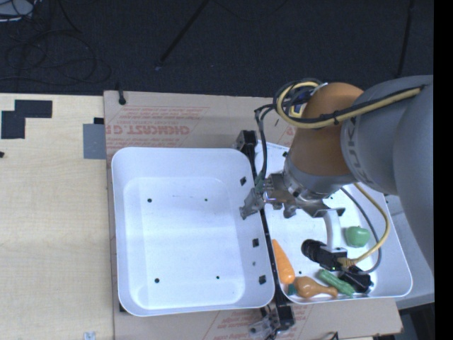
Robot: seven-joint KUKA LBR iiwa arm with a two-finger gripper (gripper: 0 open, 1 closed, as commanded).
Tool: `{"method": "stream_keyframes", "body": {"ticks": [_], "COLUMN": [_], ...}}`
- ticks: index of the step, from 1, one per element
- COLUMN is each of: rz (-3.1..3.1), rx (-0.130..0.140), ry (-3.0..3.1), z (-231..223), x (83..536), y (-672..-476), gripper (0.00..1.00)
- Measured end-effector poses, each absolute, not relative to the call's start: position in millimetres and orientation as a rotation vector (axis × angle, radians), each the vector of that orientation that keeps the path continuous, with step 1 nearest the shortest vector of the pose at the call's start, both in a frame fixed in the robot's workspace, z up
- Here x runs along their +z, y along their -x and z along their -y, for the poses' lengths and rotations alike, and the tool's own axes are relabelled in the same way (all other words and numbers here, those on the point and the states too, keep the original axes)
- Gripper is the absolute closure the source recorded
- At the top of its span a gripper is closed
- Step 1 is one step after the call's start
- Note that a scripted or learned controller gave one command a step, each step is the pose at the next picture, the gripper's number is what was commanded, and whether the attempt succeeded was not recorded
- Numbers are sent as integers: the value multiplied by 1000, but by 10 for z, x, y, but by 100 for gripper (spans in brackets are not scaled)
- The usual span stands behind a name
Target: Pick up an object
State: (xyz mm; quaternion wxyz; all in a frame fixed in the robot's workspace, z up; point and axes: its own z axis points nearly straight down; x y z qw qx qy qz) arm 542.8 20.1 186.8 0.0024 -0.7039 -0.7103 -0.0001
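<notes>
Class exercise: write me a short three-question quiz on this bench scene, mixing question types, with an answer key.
1. True or false: the orange carrot lies in the left bin.
2. Which bin does the arm hang over? A) left B) right
3. Fill in: the small round object near the right bin's far side is ____ in colour.

Key: 1 false; 2 B; 3 green.

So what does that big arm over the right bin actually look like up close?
The arm is thick, rounded and smooth grey, with a bulging orange band above the wrist. Yellow and black cables loop over the top of the band, and a yellow cable curves down its right side. Below the band sits the metal end effector, grey with small dark fittings.
</notes>
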Motion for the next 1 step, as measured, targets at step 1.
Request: {"method": "stream_keyframes", "body": {"ticks": [1], "rz": [2236], "rx": [-19], "ry": [2221], "z": [-604], "x": [3296], "y": [-6097], "gripper": [0]}}
